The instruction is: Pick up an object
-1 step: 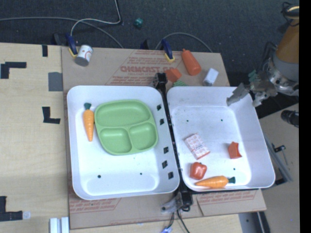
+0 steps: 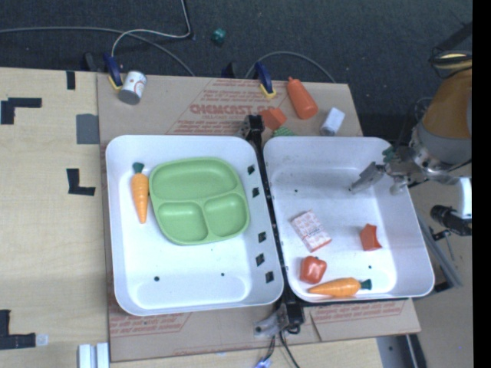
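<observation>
- Orange and pointy, a toy carrot [image 2: 336, 287] with a green end lies flat at the near edge of the right bin [image 2: 399, 282]. We see it just beside a red toy pepper [image 2: 312, 268].
- We see a small white packet [image 2: 310, 231] with a red pattern in the middle of the same bin, lying flat and turned a bit.
- We see a little red block [image 2: 370, 238] to the right of the packet, apart from it.
- We see a second orange carrot [image 2: 140, 193] in the left bin [image 2: 184, 297], just beside a smooth green plate [image 2: 200, 200] with three dips in it.
- We see both bins are white, shallow and shiny, with round corners, and they sit on brown cardboard on the tabletop [image 2: 38, 228].
- We see an orange bottle shape [image 2: 301, 98], a small white cube [image 2: 333, 119] and a little can [image 2: 132, 86] on the cardboard behind the bins.
- We see the grey arm come in from the right, low over the far right part of the right bin.
- We see the end effector [image 2: 376, 176] with its two thin fingers spread apart and nothing between them. It is well apart from the carrot and the other toys.
</observation>
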Robot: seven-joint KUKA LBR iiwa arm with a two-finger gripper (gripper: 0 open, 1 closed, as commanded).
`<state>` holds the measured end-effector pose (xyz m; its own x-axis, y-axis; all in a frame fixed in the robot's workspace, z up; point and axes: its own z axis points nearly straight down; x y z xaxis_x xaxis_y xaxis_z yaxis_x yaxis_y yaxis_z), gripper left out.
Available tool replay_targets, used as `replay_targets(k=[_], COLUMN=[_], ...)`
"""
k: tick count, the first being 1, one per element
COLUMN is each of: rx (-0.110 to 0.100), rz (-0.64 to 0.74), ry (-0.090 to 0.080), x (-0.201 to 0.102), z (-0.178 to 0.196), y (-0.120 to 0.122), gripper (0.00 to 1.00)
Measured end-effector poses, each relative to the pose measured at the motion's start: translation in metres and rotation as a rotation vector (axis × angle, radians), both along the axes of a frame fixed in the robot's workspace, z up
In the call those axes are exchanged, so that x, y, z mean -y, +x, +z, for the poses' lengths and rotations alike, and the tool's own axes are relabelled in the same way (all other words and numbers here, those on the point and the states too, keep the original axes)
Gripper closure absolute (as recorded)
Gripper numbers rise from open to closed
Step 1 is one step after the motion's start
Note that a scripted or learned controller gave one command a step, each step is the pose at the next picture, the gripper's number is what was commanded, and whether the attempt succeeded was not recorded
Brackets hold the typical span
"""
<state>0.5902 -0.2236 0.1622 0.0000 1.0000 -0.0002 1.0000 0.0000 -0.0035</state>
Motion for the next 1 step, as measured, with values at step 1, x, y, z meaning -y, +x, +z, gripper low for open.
replay_targets(k=[1], rx=[0.006], rz=[0.001], ry=[-0.001], x=[0.0000], z=[-0.0751], y=[-0.0276], gripper=[0.00])
